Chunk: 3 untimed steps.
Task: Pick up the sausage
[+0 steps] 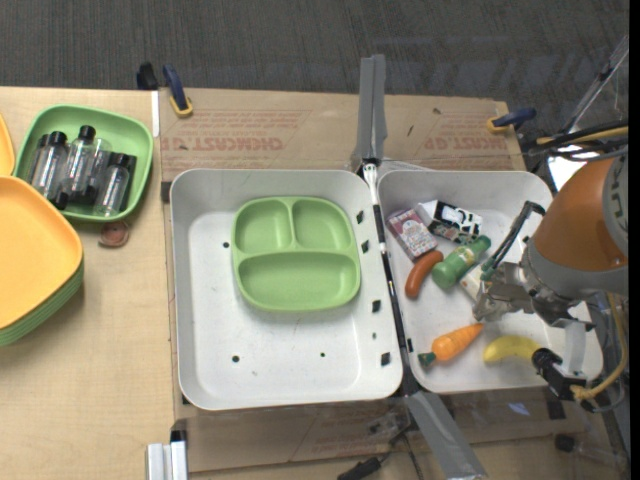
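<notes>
Although small, the reddish-orange toy sausage (422,273) is judged light, stiff and slick, best pinched across its middle. It is seen lying slanted on the floor of the right-hand shallow white bin (470,383), beside a green plastic bottle (461,263), with bare floor at its near left. Whether the tool (497,290) is clenched cannot be told.

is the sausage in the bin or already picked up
In the bin. The sausage lies on the right bin's floor beside the green bottle, apart from the gripper.
</notes>
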Tool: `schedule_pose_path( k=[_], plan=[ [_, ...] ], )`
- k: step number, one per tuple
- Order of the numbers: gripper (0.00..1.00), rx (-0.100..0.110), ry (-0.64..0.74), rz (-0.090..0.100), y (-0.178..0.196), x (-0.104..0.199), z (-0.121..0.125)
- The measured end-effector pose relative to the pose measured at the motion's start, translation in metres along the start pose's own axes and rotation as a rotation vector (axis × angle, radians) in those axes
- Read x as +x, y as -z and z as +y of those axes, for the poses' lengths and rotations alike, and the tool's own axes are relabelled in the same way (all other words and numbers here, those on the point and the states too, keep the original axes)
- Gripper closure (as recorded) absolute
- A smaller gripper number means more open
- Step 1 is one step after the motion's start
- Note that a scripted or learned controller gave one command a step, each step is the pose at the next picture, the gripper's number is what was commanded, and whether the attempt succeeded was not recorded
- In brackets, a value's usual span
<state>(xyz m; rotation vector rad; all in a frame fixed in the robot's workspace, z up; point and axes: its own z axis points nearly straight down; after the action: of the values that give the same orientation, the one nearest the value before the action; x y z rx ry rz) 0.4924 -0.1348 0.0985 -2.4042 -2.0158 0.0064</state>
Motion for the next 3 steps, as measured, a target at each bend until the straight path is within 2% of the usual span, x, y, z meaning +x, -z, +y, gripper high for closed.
schedule_pose_path(
  k=[1,2,3],
  plan=[
    [1.0,-0.003,-0.085,-0.001,-0.008,-0.035,0.025],
    [1.0,-0.002,0.047,0.001,-0.008,-0.041,-0.009],
    [1.0,-0.003,0.317,0.0,0.002,0.037,-0.022]
  ],
)
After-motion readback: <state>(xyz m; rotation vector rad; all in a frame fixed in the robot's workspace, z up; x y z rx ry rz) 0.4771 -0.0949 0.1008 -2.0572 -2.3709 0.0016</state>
